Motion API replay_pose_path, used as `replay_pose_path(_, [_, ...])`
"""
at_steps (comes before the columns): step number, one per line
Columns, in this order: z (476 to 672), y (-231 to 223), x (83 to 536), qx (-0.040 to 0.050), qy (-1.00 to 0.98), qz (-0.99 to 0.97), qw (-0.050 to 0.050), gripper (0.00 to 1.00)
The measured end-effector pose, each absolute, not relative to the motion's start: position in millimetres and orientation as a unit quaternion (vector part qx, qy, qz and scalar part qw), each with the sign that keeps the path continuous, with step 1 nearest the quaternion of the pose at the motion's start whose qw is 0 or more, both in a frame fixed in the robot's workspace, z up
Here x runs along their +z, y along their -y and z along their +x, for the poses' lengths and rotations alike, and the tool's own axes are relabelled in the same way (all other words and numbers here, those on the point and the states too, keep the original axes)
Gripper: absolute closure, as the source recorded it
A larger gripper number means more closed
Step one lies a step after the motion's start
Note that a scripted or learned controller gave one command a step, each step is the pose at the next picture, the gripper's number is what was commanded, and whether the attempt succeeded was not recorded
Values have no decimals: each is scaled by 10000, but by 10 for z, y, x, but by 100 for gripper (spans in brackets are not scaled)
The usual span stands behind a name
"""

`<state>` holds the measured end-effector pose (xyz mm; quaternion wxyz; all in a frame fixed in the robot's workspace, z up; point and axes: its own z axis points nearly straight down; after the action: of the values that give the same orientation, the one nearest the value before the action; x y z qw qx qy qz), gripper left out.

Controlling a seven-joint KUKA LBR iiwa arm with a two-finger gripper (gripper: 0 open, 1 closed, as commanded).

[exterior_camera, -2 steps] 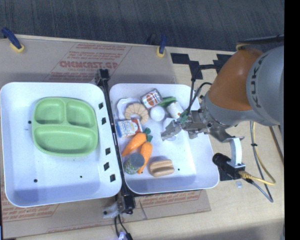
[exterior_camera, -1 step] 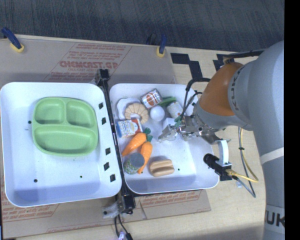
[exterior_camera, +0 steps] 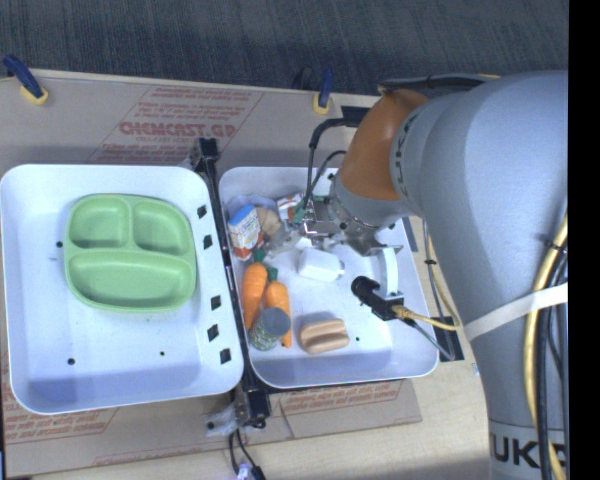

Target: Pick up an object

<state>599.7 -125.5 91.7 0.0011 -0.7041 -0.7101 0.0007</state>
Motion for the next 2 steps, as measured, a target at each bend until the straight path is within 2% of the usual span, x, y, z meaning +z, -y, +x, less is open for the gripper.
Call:
replay_pose_path(1, [5992,1262,1016,13,7106,-7036,21,100])
replay_pose_path(2, [5680,738,2433,-7,7094,-7048,-8,100])
